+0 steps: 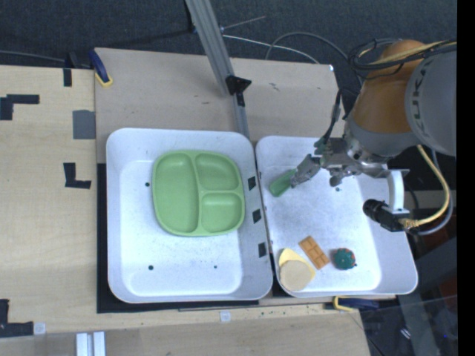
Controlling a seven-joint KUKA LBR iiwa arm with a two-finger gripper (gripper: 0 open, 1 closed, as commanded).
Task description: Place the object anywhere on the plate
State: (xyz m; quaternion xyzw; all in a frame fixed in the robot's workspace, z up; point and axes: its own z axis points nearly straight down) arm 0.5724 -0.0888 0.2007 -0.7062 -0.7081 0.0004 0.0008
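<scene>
A green three-compartment plate (198, 193) lies in the left bin (126, 221), toward its upper half. A small green cylindrical object (280, 185) hangs at the left edge of the right bin (326, 213), close to the divider between the bins. My gripper (295, 178) reaches in from the right, slanted down to the left, and is shut on the right end of this green object. The object is a short way right of the plate's rim.
At the right bin's front lie a cream round piece (295, 271), an orange waffle-like block (314, 251) and a small green and red ball (343, 259). A slanted metal pole (215, 43) ends at the bins' back edge. Cables loop by the arm.
</scene>
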